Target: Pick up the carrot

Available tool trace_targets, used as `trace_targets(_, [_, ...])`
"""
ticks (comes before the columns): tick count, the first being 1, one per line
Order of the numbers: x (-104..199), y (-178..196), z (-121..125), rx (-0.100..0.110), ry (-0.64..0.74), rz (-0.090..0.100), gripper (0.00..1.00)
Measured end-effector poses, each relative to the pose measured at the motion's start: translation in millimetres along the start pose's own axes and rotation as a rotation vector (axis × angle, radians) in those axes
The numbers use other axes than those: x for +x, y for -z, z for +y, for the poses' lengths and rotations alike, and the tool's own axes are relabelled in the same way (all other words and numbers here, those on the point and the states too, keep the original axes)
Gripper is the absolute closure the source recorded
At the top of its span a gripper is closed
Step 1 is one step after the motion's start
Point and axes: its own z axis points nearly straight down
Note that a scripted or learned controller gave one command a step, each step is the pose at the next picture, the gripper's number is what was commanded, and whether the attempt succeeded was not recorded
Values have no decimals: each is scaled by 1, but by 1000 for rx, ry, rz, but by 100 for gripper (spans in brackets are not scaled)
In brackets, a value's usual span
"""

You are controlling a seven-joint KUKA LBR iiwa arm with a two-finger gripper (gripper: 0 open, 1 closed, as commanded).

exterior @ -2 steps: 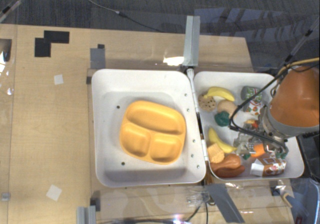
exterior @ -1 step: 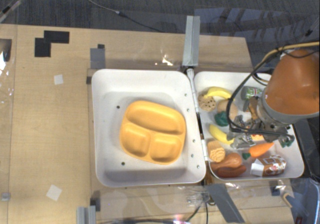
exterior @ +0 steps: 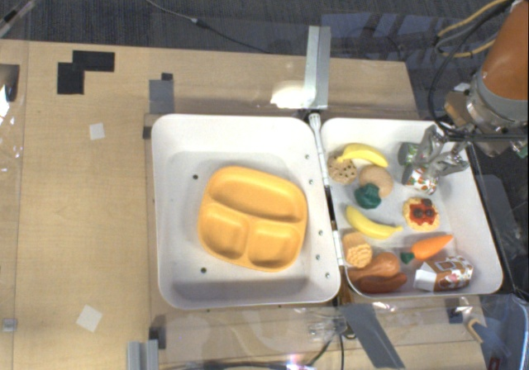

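- Left bin [exterior: 173, 195] holds a yellow tray [exterior: 250, 216].
- Right bin [exterior: 483, 228] holds two bananas [exterior: 364, 154], a cookie [exterior: 340, 168], a small pizza [exterior: 421, 212] and the carrot [exterior: 430, 247], near its front right corner beside a milk carton [exterior: 445, 274].
- The gripper [exterior: 430, 160] hovers over the back right; its opening cannot be made out.

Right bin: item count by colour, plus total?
Yellow: 2, banana, banana
Orange: 1, carrot
Green: 1, broccoli-like piece
Tan/brown: 4, cookie, potato-like piece, waffle piece, drumstick
Multicoloured: 3, pizza piece, carton, small can
Total: 11
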Motion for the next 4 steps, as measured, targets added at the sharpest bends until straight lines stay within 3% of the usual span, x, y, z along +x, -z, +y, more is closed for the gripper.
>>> trace_targets(1, [-1, -1, 1, -2, 2, 0, 0])
trace_targets(2, [72, -129, 13, 0, 5, 2, 0])
trace_targets(3, [19, -148, 45, -1, 50, 1, 0])
trace_targets(4, [16, -135, 43, 6, 50, -8, 100])
